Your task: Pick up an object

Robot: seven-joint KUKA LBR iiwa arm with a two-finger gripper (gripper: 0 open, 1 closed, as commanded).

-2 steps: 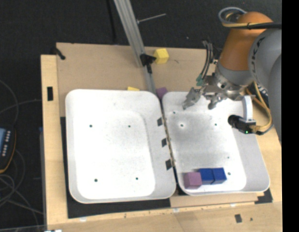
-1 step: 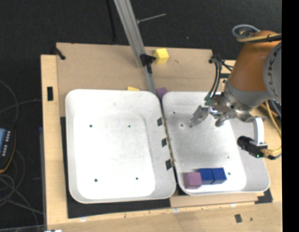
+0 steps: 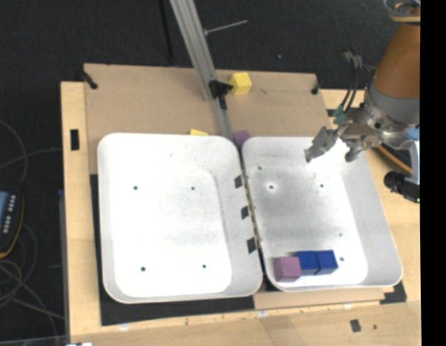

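Two shallow white bins sat side by side on the bench. The left bin (image 3: 114,193) carried no objects on its floor, only small dark dots. The right bin (image 3: 367,215) held its load in the near corner: a purple block (image 3: 287,267) touching a blue block (image 3: 315,262) on its right, both tight to the near wall.

The gripper (image 3: 336,144) hung over the far right part of the right bin, near its far rim, well apart from the blocks. Its two fingers (image 3: 316,145) stood spread apart, nothing between them. The grey arm with orange band (image 3: 400,52) entered from the right.

Most of the right bin's floor, between gripper and blocks, lay open. Outside the bins, at the far edge: a yellow block (image 3: 241,83) on the board beside a slanted metal rail (image 3: 197,38), a small yellow piece (image 3: 199,132) at the left bin's far rim, and a purple piece (image 3: 241,137) between the two bins' far corners.
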